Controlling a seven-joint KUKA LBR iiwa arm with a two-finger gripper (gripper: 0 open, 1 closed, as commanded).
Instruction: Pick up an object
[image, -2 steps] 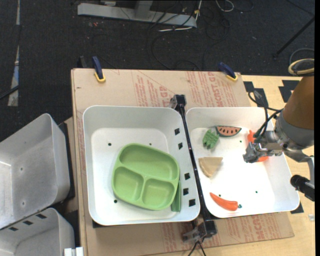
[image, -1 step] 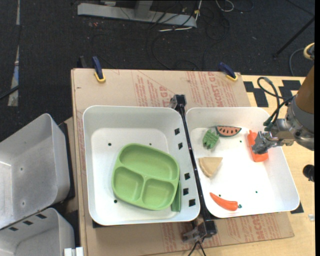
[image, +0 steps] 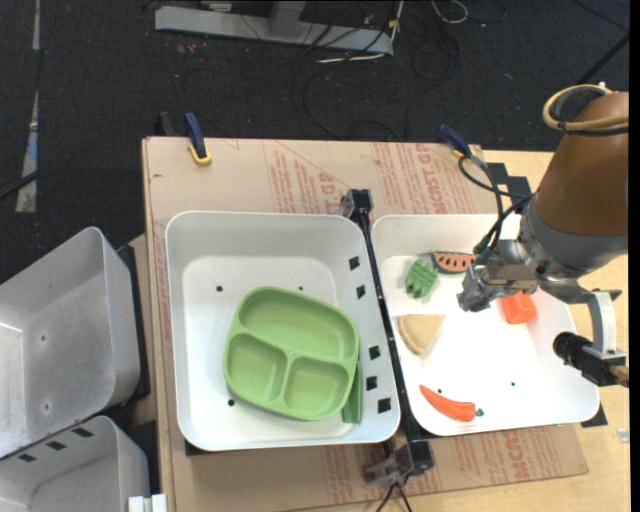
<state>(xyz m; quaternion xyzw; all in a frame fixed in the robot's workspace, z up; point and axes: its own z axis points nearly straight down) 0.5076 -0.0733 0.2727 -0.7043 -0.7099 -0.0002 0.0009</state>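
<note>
- From my station I see the gripper (image: 478, 296) hanging over the right bin (image: 560, 405), in its upper middle part, with the grey arm (image: 590, 170) reaching in from the right.
- Whether the gripper is wide or narrow I cannot tell; the dark wrist hardware hides it from this slant, and I see nothing held in it.
- The nearest candidate is the orange block (image: 519, 309), just beside the gripper on its right side in the view and slightly toward the near edge of the bin. It looks squat, with no clear long axis.
- The green toy (image: 422, 277) lies on the gripper's other side, toward the divider, and the watermelon slice (image: 454, 262) sits just behind it, toward the far wall.
- The tan wedge (image: 422, 331) is nearer the front and left of the gripper; the red chili pepper (image: 449, 403) lies well apart near the front wall, its long axis running roughly left to right.
- The left bin (image: 190, 300) carries a green divided tray (image: 291, 353), far from the gripper.
- My judgement: the orange block is the likeliest target, needing a short shift to the right and then a descent.
</note>
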